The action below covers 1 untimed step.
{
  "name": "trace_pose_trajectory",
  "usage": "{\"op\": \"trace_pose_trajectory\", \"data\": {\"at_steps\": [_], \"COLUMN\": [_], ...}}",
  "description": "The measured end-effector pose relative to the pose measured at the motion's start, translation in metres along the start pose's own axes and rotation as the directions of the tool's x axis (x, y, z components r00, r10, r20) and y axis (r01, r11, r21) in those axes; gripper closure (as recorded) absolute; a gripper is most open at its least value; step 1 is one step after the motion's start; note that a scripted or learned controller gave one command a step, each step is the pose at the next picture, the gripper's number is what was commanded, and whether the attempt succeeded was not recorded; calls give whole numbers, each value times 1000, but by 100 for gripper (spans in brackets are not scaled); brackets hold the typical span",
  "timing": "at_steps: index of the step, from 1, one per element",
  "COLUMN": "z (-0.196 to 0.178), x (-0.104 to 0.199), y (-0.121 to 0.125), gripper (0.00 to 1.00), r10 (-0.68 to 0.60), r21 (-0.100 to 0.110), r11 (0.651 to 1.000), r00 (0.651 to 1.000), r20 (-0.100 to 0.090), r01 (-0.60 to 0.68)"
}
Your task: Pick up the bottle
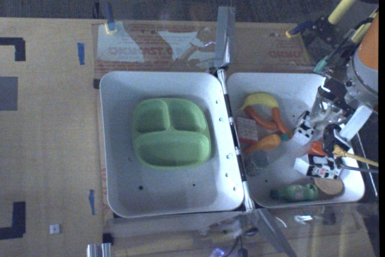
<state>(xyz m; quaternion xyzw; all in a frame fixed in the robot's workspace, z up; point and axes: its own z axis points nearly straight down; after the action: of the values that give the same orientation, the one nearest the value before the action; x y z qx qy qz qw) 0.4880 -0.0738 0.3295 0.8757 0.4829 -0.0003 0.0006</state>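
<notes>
Two shallow white plastic bins sit side by side on a pale wooden bench, seen from above at a slant. The left bin (117, 147) holds a light green plastic divided plate (171, 132) with three compartments, lying flat near the bin's middle.

The right bin (304, 86) holds a scatter of small things. A yellow toy banana (260, 99) lies toward the bin's far side, with an orange carrot-shaped toy (264, 119) just beside it and a second orange piece (264, 142) nearer the bin's middle. A small white packet (246, 127) rests near the divider between the bins, and a dull grey round object (258, 160) lies just in front of it. A green plastic bottle (296, 192) lies on its side along the near wall of the right bin, its darker cap end pointing toward the left bin. A round tan wooden disc (329, 185) sits just beside the bottle's other end, with a white card marked in black (319, 169) next to it.

The grey arm with its orange band (368, 45) reaches in from the right. Its gripper (328, 120) hangs over the right side of the right bin, well apart from the bottle. The fingers are lost in clutter and blur, so I cannot tell whether they are open or closed.
</notes>
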Motion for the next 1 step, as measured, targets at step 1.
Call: {"op": "trace_pose_trajectory", "data": {"at_steps": [1], "z": [97], "x": [3], "y": [-13], "gripper": [100], "r10": [43], "r21": [4], "r11": [999], "r00": [999], "r20": [0], "r01": [-43]}}
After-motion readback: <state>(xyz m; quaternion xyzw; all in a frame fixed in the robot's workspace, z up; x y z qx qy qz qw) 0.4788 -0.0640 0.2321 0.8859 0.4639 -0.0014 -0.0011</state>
